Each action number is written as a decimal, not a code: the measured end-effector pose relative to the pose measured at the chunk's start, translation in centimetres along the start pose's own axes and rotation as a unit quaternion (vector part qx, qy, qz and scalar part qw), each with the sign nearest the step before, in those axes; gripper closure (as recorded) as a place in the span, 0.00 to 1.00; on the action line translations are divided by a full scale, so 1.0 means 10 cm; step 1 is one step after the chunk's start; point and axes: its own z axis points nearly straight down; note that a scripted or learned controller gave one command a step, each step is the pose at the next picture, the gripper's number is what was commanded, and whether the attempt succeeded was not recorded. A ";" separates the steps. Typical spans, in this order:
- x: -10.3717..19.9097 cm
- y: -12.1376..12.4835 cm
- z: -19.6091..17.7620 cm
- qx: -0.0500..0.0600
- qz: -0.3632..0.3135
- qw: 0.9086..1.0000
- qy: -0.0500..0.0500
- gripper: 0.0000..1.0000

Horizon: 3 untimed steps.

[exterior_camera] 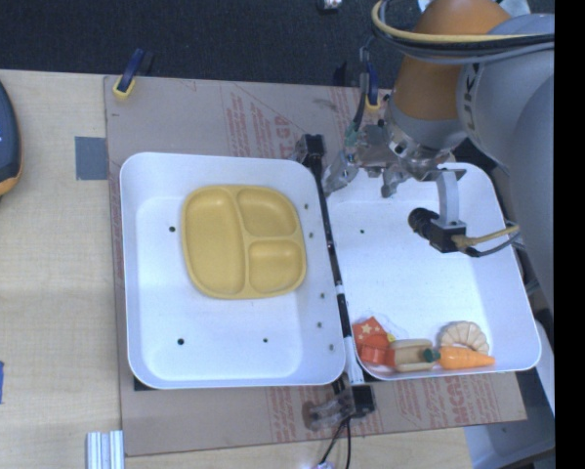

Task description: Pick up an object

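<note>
Small plastic toy foods, orange carrot [465,360] and red block [371,332] included, are sitting bunched in the right white bin's [487,272] near corner. Gripper [362,169] is hovering over the far edge, carrying nothing; finger state unclear.

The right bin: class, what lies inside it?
Inside the right bin, along its near edge, lie a red piece, a tan block, a carrot and a shell-shaped pastry. The arm covers the bin's far end, hiding anything there.
</note>
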 end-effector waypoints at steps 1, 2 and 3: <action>0.04 0.14 0.11 -0.003 0.000 1.000 0.000 0.00; 0.03 0.14 -0.01 -0.003 -0.002 1.000 -0.001 1.00; 0.03 0.14 0.00 -0.003 -0.003 1.000 -0.001 0.00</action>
